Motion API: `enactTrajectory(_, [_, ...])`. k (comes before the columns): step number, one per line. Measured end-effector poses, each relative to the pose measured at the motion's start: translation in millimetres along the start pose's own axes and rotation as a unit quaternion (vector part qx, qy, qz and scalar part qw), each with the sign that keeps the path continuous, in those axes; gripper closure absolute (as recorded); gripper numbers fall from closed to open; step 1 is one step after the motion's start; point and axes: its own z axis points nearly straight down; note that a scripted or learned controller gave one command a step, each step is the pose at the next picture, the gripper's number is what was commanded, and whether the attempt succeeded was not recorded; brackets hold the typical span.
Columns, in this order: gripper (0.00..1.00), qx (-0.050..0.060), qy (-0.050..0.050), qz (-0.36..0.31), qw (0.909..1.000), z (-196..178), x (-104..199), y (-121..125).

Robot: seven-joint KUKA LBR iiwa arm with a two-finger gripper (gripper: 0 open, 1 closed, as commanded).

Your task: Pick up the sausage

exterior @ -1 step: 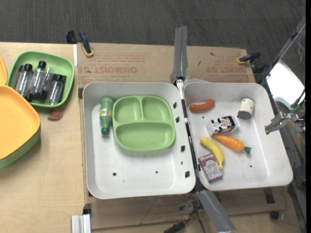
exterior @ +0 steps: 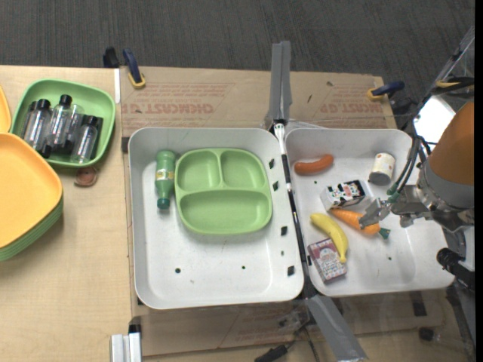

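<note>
I cannot tell my gripper's (exterior: 375, 216) state above the carrot (exterior: 353, 219); I should move it up-left to the sausage (exterior: 313, 164), straddling its middle crosswise.

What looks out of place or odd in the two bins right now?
The gripper sits at the carrot, while the sausage lies untouched near the right bin's far edge. In the left bin, a green bottle lies on its side beside the tray. Nothing looks spilled or damaged.

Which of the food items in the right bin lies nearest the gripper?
The carrot, right at the gripper; the banana and the sausage lie farther left.
</note>
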Motion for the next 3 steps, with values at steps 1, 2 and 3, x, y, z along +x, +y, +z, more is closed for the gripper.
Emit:
enactTrajectory(1, [0.00, -0.001, 0.000, -0.054, 0.9986, 72, 38, 36])
enactTrajectory(2, [1.00, 0.000, 0.000, -0.051, 0.9987, 63, 36, 36])
enactTrajectory(3, [1.00, -0.001, -0.001, -0.066, 0.9978, -87, 68, 76])
